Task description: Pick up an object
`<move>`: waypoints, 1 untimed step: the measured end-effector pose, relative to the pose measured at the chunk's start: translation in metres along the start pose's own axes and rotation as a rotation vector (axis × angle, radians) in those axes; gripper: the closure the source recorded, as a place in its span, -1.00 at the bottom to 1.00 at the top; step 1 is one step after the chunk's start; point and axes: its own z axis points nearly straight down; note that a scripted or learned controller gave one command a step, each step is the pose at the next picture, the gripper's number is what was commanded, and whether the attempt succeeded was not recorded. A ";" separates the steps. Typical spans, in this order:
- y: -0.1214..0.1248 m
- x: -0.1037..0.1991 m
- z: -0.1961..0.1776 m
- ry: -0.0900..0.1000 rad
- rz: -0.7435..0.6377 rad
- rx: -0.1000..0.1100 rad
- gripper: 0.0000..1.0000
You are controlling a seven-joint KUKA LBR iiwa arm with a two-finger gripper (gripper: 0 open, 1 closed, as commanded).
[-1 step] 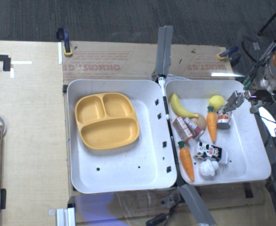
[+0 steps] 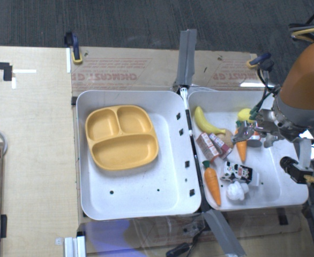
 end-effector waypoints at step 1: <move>0.032 -0.023 0.103 0.001 0.050 -0.003 -1.00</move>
